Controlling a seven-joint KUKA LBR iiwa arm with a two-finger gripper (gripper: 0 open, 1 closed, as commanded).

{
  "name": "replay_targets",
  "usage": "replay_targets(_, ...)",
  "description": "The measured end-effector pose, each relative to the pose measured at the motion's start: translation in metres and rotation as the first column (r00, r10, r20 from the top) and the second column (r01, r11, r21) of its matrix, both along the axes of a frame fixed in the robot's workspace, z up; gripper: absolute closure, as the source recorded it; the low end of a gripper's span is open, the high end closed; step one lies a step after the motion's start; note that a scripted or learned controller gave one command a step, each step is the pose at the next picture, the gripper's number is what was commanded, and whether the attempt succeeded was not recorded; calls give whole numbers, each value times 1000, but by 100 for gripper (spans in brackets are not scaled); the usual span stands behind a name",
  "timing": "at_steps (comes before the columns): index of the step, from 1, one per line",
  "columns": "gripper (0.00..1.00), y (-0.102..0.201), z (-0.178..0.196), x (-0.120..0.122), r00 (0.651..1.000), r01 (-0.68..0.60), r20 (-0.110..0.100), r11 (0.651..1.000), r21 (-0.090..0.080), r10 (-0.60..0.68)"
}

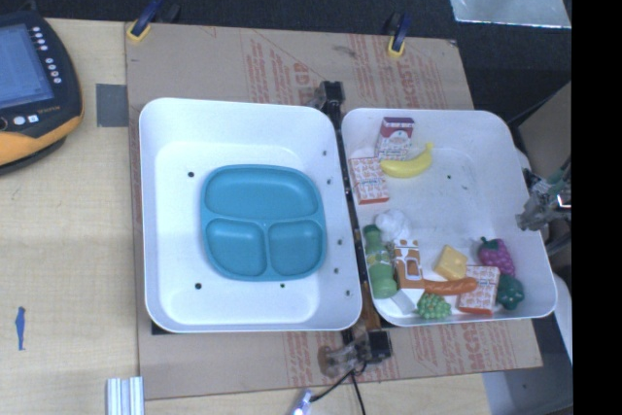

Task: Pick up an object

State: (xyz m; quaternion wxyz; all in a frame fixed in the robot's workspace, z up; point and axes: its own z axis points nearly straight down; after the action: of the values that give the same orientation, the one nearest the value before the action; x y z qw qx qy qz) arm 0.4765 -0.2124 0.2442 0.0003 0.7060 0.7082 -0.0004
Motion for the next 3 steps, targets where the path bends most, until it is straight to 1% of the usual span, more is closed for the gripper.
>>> replay_targets(1,0,0,0,0,1000,0,0,1000,0,0)
replay_targets(2,0,48,-153,9,1000,-4,-5,1000,2,4)
replay_targets(3,100,47,-143,9,1000,-8,-6,1000,2,8)
